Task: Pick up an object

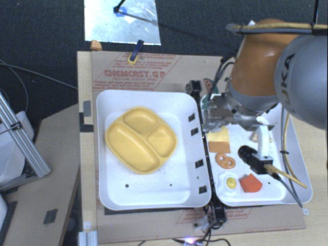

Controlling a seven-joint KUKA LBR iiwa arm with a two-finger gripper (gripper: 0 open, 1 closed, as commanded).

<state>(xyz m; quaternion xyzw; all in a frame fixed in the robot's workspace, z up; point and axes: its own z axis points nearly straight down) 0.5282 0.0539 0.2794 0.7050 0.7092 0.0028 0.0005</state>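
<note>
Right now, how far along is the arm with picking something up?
Nothing looks lifted yet. The arm is over the right bin, above the yellow cheese slice. The pretzel, fried egg and red piece lie in the bin. Grasping and raising an item remain.

Both bins (154, 99) look like smooth white plastic with a faint sheen. The yellow divided tray (141, 139) appears glossy plastic. The board under the bins (138, 70) is matt printed cardboard. Beyond the bench's far edge, a silvery sheet (122, 13), perhaps foil, shines on rough dark carpet (41, 29). The arm (277, 65) has smooth, satin-looking shells.
</note>
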